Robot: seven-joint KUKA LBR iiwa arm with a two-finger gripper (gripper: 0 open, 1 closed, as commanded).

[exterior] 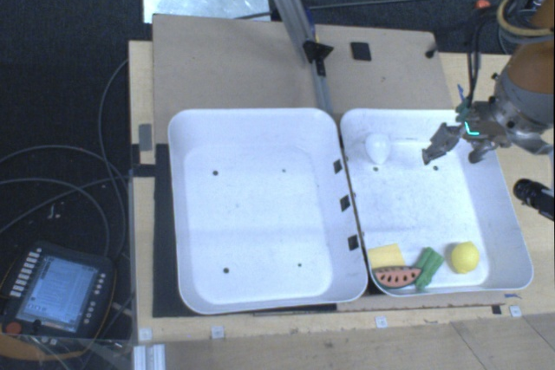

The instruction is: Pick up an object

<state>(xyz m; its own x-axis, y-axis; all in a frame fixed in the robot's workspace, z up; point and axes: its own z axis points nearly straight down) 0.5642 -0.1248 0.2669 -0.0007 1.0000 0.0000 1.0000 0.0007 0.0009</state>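
My gripper point(457, 153) hovers over the far right part of the right bin point(512, 221), its two dark fingers spread open with nothing between them. A white rounded object point(378, 147) lies to its left near the bin's far left corner, with a flat white piece point(406, 152) beside it. Along the near wall of the same bin lie a yellow block point(386, 255), a watermelon slice point(396, 276), a green piece point(427, 267) and a yellow lemon point(465, 256).
The left bin point(186, 186) stands beside the right one, joined by black clips point(345, 202) along the shared wall. A slanted metal pole point(290, 0) rises behind the bins. A teach pendant point(56, 286) and cables lie on the floor at the left.
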